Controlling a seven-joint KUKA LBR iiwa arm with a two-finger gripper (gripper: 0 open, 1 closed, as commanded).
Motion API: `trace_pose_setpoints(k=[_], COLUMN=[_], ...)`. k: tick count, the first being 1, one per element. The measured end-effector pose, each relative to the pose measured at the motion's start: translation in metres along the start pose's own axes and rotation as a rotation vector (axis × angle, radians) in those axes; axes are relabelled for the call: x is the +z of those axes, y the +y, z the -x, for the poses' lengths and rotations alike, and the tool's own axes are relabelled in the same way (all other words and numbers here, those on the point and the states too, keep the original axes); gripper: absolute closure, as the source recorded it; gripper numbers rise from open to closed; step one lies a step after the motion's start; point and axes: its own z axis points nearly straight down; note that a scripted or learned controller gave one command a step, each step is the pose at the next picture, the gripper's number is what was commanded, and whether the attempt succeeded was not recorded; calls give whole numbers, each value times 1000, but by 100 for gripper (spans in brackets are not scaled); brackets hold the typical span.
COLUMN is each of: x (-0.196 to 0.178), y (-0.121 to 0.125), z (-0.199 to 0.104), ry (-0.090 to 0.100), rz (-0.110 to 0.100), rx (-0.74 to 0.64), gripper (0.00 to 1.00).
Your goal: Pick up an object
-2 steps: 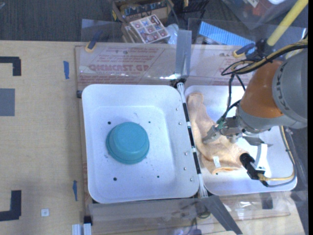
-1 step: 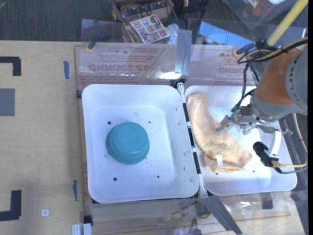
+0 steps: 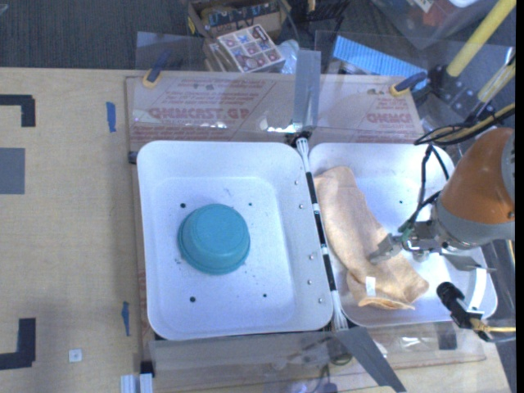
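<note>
- Two white bins sit side by side on the bench, seen from above at a slant: the left bin [image 3: 155, 178] and the right bin [image 3: 385, 158], meeting along a central divider.
- Over in the left bin, a teal bowl [image 3: 214, 237] lies upside down, a little left of the bin's middle, with bare white floor all round it.
- Into the right bin now: a tan cloth [image 3: 356, 236] stretches from near the top of the divider down to the bin's near edge, crumpled, with a small white tag showing close to its lower end.
- Reaching in from the right comes the arm [image 3: 483, 191], orange band bright above the wrist, a black cable looping up beside it.
- Down low goes the gripper [image 3: 389, 247], its tip right at the cloth's right-hand edge, touching or just over the fabric.
- Whether the claw stands open, closed or gripping the cloth, I cannot tell from this angle.
</note>
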Motion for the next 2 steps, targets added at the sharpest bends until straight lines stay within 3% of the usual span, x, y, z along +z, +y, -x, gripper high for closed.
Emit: trace_pose_setpoints(k=[1,2], x=[-11,-96], y=[1,54], z=[2,6], ry=[-1,0], rz=[5,-4], rx=[4,-398], gripper=[100,100])
